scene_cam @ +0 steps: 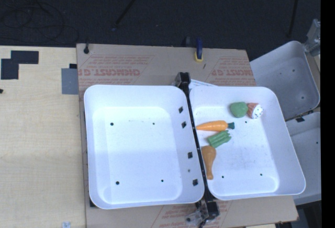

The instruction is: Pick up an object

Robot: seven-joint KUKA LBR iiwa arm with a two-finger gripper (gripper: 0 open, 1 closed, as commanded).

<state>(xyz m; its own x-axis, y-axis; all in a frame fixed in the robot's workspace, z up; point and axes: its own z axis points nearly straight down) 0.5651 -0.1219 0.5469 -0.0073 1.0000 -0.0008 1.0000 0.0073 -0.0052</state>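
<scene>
**Five small toys in the right bin**

At the near edge, a black clip (pixel 208 210) sits where the two white bins meet. The left bin (pixel 136 154) and right bin (pixel 254 169) lie side by side, their rims touching along the middle seam.

All the things to pick lie in the right bin. Nearest is a tan-orange gourd (pixel 209 160), lying lengthwise close to the seam. Just beyond it is a green pod (pixel 219 139), tilted and touching or nearly touching the gourd's far end. Next comes an orange carrot (pixel 212 126) lying crosswise, its green tip pointing away from the seam. Farther on and more to the right, a green lump (pixel 238 110) rests against a small white-and-red piece (pixel 255 111).

Both bins stand on a cardboard sheet (pixel 141 67) on the wooden bench (pixel 36 148). A blue clamp (pixel 199 50) grips the sheet's far edge. A grey metal plate (pixel 285 72) lies to the right of it.
</scene>
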